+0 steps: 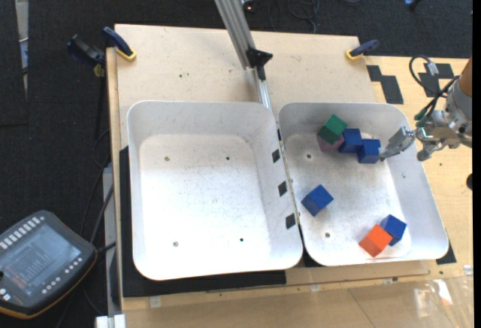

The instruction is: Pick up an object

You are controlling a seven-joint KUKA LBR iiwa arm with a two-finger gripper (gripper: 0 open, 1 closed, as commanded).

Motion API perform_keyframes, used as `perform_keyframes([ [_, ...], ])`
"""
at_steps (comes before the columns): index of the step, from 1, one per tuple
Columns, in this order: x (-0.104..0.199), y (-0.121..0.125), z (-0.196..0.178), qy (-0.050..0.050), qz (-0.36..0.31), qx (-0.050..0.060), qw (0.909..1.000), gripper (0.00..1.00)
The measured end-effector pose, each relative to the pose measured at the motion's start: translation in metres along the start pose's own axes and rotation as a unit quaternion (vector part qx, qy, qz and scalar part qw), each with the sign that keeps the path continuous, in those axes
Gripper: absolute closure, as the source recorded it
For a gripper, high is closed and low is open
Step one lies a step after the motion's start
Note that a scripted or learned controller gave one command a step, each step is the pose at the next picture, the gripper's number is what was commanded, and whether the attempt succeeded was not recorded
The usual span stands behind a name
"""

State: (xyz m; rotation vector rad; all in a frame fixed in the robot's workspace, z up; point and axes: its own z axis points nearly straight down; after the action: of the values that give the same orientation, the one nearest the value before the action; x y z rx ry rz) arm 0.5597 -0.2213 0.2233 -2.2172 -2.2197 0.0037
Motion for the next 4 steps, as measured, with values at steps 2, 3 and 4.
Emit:
perform_keyframes([
  [2,0.001,-0.001,0.061,0.000,0.001,0.001,1.0000,0.00],
  [3,0.002,0.003,0.124,0.000,0.000,0.001,1.0000,0.00],
  [4,0.002,0.003,0.128,-0.001,0.001,-0.002,1.0000,0.00],
])
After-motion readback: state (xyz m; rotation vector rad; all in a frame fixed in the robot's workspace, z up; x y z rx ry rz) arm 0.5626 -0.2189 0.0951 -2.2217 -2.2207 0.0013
